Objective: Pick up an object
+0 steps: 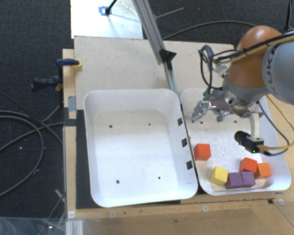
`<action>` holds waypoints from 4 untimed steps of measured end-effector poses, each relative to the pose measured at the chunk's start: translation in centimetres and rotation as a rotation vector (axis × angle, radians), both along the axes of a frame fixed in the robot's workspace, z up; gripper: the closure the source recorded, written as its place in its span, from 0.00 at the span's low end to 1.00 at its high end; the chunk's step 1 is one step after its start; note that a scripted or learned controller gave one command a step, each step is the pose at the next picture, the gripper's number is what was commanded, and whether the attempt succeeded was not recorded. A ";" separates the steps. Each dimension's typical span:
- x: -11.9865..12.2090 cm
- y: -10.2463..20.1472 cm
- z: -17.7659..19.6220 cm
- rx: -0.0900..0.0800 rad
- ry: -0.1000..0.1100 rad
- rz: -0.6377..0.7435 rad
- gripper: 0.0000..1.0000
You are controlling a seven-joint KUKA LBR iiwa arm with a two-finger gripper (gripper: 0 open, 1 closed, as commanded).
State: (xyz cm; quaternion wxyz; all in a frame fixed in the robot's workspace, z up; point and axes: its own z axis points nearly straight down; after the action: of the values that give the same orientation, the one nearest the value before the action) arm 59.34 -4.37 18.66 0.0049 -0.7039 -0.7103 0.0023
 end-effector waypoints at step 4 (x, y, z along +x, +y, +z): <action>-3.4 1.2 5.5 -0.006 -0.017 -0.012 0.00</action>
State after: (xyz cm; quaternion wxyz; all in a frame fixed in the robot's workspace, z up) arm 55.93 -3.20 24.18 -0.0034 -0.7082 -0.7060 -0.0017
